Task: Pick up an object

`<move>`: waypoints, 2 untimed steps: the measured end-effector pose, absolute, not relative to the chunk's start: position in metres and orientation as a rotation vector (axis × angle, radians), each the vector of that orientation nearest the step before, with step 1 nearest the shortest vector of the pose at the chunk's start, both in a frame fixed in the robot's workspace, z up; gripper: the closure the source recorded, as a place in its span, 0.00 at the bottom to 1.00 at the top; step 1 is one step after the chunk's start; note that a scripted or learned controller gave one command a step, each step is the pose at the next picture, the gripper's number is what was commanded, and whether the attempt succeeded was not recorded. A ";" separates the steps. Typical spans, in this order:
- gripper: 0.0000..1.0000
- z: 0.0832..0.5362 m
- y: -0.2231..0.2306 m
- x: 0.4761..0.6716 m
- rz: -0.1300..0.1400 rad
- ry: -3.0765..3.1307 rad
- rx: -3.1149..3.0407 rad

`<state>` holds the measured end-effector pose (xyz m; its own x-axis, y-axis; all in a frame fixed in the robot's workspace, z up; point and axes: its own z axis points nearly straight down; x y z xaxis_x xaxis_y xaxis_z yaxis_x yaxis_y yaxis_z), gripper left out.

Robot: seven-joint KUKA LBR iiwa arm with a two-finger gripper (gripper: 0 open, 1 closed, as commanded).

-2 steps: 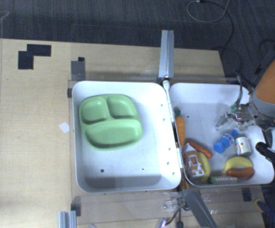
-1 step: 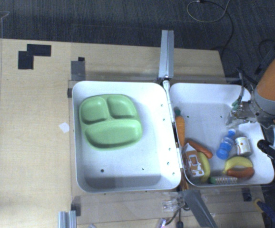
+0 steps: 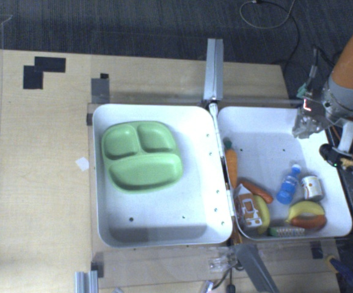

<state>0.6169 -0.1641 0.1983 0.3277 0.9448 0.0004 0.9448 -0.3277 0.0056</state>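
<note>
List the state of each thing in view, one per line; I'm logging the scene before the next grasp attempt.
Grey two-finger gripper: over the right bin's far right corner, holding nothing visible.
Green three-compartment plastic tray: flat, upright, in the left white bin.
Blue plastic bottle: lying on its side.
Yellow banana: lying in the right white bin.
Orange carrot: lying along the left wall.

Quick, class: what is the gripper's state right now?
Gripper: cannot be told; it hangs over the right bin's upper right corner with nothing seen in it.
</note>
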 end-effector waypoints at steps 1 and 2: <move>1.00 0.252 -0.157 0.670 0.006 1.518 2.745; 0.00 0.252 -0.157 0.670 0.007 1.518 2.746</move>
